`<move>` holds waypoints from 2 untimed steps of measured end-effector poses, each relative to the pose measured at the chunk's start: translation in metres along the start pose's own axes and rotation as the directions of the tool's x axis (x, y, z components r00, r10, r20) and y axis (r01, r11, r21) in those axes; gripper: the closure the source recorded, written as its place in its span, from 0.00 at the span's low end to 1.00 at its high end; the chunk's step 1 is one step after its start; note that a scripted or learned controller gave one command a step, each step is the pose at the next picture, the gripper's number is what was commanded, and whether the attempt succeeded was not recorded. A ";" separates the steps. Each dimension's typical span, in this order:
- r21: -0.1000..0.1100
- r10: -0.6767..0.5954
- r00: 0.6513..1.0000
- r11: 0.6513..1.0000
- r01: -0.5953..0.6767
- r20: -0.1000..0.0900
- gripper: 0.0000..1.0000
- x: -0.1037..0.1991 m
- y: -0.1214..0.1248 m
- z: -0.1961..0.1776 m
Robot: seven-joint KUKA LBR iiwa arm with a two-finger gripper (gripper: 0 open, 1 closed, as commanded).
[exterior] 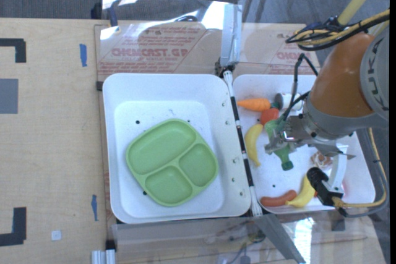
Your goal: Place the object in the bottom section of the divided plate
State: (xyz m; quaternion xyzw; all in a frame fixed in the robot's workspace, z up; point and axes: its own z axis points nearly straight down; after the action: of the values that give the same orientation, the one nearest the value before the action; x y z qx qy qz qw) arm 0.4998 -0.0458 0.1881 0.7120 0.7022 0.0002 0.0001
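Gripper (286,144) low in right bin (365,191) over crowded toy food, finger state cannot be told, no object visibly held; divided plate (172,161) waits in left bin (117,133); risk: clutter near the green piece (286,162) causes a miss or double grab.

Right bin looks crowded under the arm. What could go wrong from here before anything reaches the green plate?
1. The toys in the right bin lie packed together: carrot, banana and a green piece by the gripper. A grasp may nudge or catch a neighbour.
2. The arm's body hides part of the bin, so a failed grasp could be hard to spot.
3. The plate sits rotated in the left bin, so its bottom section is easy to mistake.
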 end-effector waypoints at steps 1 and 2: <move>0.000 -0.108 0.994 0.994 0.108 0.001 1.00 0.005 -0.020 -0.067; -0.001 -0.109 0.994 0.994 0.109 0.003 1.00 0.005 -0.019 -0.076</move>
State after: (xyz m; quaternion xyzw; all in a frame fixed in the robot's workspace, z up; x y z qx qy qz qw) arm 0.4804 -0.0403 0.2644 0.6727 0.7399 -0.0004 0.0015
